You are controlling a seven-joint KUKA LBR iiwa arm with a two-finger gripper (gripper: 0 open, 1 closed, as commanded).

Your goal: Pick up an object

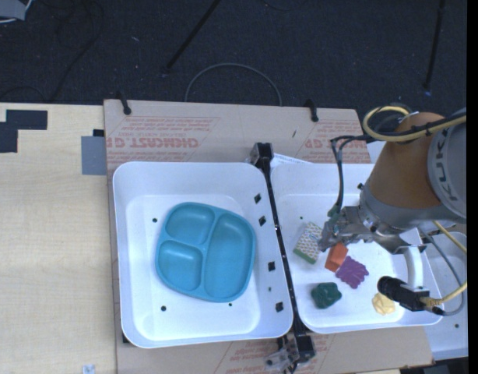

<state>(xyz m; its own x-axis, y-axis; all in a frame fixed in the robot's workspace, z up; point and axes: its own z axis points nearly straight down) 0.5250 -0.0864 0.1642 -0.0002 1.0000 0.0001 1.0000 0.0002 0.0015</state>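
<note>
Two bins face you; your end effector (338, 238) hangs at the orange block's (336, 257) twelve o'clock, grip state unreadable.

Robotics lab, test-cell style — not a home or shop. Evidence: industrial arm (414, 178) with orange band and loose cabling over a plywood bench (44, 240); two white bins (138, 181) clamped side by side on a cardboard sheet (223, 131); black tape marks (21, 127) on the bench top; dark carpet (223, 37) behind with cables and stand legs — toy-like props in the bins.
</note>
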